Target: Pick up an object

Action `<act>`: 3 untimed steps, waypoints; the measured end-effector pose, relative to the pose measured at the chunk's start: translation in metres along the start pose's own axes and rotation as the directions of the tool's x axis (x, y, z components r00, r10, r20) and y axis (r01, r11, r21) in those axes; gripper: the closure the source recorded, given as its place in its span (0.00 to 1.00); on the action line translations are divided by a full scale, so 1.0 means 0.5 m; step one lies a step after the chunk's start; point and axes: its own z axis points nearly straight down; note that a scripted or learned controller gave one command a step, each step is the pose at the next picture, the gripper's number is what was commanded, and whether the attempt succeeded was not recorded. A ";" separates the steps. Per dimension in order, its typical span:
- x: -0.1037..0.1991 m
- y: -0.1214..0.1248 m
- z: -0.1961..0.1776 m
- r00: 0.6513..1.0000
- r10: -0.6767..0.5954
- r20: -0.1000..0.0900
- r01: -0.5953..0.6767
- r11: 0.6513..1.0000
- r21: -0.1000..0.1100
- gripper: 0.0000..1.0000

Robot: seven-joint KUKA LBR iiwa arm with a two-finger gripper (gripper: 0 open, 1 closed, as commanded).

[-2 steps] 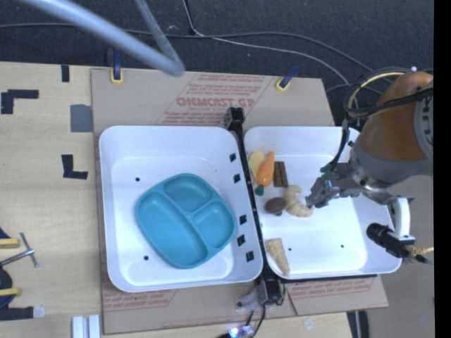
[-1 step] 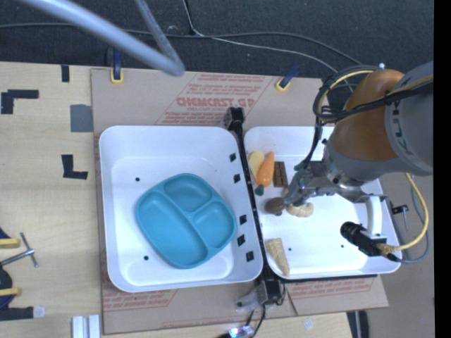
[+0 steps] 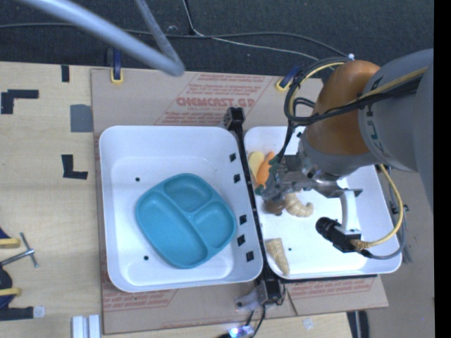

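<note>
My gripper (image 3: 276, 186) is down in the right bin (image 3: 373, 266), at its left side, over a cluster of small food-like objects. A tan, lumpy piece (image 3: 299, 208) lies just right of the gripper's tip, and a brownish piece (image 3: 273, 205) sits directly beneath it. An orange carrot-like piece (image 3: 261, 167) and a pale yellow piece (image 3: 255, 160) lie just behind, near the divider. A beige wedge (image 3: 277, 254) rests alone near the bin's front left. The arm's body hides the fingers.
The left bin (image 3: 116, 153) holds a blue sectioned plate (image 3: 184, 219). A black divider (image 3: 243, 189) runs between the bins. Cables loop around the orange wrist band (image 3: 345, 108), and a black connector (image 3: 335, 233) hangs over the right bin's middle.
</note>
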 end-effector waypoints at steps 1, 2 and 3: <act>0.109 0.000 -0.025 1.000 0.000 0.001 0.000 1.000 0.001 1.00; 0.228 -0.016 -0.025 1.000 -0.001 0.001 0.001 1.000 0.002 1.00; 0.220 -0.015 -0.025 1.000 0.005 0.002 -0.005 1.000 0.002 0.00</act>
